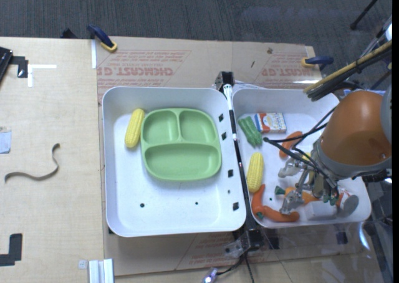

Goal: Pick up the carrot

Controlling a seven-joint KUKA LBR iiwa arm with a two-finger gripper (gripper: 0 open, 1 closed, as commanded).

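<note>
gripper [293,199] low in the right bin [274,96], honestly can't tell if it's spread or pinched | carrot [269,211] lying at the bin's front edge, right by the fingertips | corn cob [254,171] just left | left bin [168,213]: green divided plate [181,144] with another corn cob [133,128] beside it

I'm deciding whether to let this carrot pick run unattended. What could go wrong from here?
1. Crowding: the carrot lies along the right bin's front wall, close to a corn cob, so the hand may nudge the cob or scrape the wall.
2. Wrong target: more orange pieces lie near the small box, which could be mistaken for the carrot.
3. Loose cables hang over the bin and could snag items.
</note>
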